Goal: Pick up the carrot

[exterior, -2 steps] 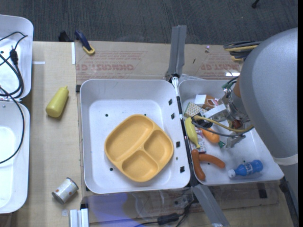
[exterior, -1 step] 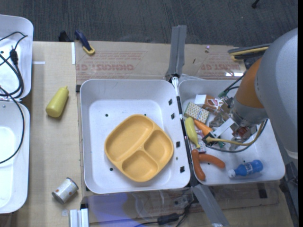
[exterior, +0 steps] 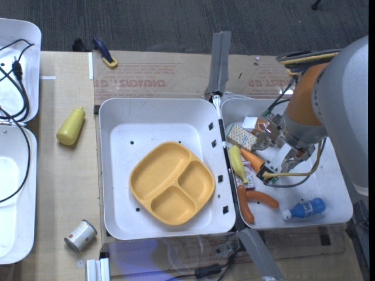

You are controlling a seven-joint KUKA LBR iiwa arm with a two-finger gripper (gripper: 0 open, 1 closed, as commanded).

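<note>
The arm (exterior: 345, 116) comes in from the right edge of the table (exterior: 146, 75), over the right bin (exterior: 319, 189). The claw (exterior: 273, 154) hangs low above the left half of that bin. Apart or together? I cannot tell, the wrist covers it from up here.

And there's the carrot (exterior: 252, 157), lying on the bin floor near the left wall, just beside the banana (exterior: 236, 163). It slants toward the claw, and its far end runs right up to it. Whether the two touch, I cannot tell.

Toward the bin's back left corner sits a speckled box (exterior: 239, 135). Toward the front left corner lie two sausages, one (exterior: 262, 198) crosswise and the other (exterior: 245, 208) along the left wall. A blue bottle (exterior: 307, 208) lies on its side near the front wall, well apart from the carrot.

In the left bin (exterior: 117, 157), a yellow divided plate (exterior: 171, 183) sits in the middle, turned on the diagonal.

Out on the table, a yellow squeeze bottle (exterior: 71, 126) lies beside the left bin's left wall. A tin can (exterior: 80, 234) lies near that bin's front left corner. A blue and yellow clamp (exterior: 104, 52) sits at the table's back edge.
</note>
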